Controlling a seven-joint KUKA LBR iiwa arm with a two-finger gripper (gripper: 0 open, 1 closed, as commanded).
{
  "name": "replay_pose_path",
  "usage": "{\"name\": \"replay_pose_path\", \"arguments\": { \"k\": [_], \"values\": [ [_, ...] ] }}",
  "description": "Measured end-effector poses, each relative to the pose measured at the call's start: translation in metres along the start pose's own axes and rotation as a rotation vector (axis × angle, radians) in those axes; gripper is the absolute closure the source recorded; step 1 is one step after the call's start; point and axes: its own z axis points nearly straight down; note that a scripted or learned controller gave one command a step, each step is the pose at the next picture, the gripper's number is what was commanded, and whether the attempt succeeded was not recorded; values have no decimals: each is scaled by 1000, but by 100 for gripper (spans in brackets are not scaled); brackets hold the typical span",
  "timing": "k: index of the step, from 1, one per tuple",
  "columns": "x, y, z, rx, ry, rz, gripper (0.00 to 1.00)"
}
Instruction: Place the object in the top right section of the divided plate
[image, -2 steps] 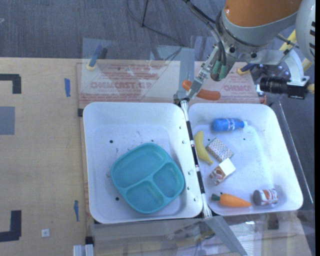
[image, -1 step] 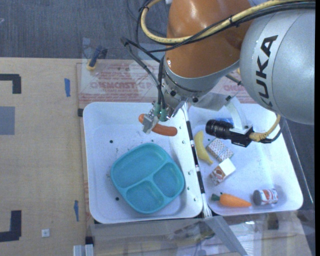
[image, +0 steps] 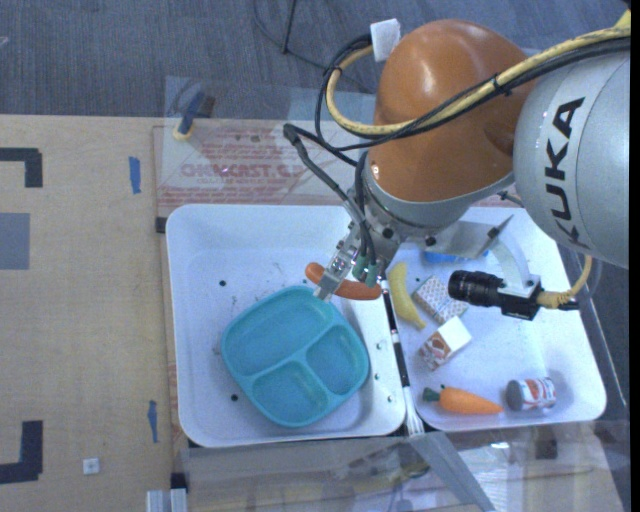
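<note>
We see the grey arm (image: 585, 120) with its orange band (image: 445, 105) reaching in from the right, and its tool (image: 345, 272) hangs low over the left bin (image: 195, 300), at the far right corner of the blue divided plate (image: 295, 367). The tool is clenched on an orange hot dog (image: 345, 285): the sausage lies crosswise between the fingers (image: 330, 287), one end poking out to the left and the longer end to the right, toward the wall between the two bins. The hot dog sits just above the far rim of the plate, over or just beyond its far right section; we cannot tell whether it touches the plate.

The plate lies tilted in the left bin, toward its near right part, with three sections.

In the right bin (image: 590, 395) we see a yellow banana (image: 404, 297) close to the dividing wall, just right of the hot dog. Beside it lies a small checked box (image: 433, 298), and nearer to us a white carton (image: 444, 342). A carrot (image: 464, 401) lies near the near edge, with a small can (image: 531, 393) on its side to the right. The bins stand on a light counter (image: 80, 300).
</note>
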Motion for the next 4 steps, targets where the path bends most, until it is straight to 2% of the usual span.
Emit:
{"name": "replay_pose_path", "arguments": {
  "k": [1, 2, 3, 4],
  "values": [
    [68, 35, 58, 0, 0, 73, 100],
    [65, 35, 48, -4, -1, 80, 100],
    [42, 13, -110, -2, -2, 75, 100],
    [32, -11, 17, -1, -1, -2, 100]
  ]
}}
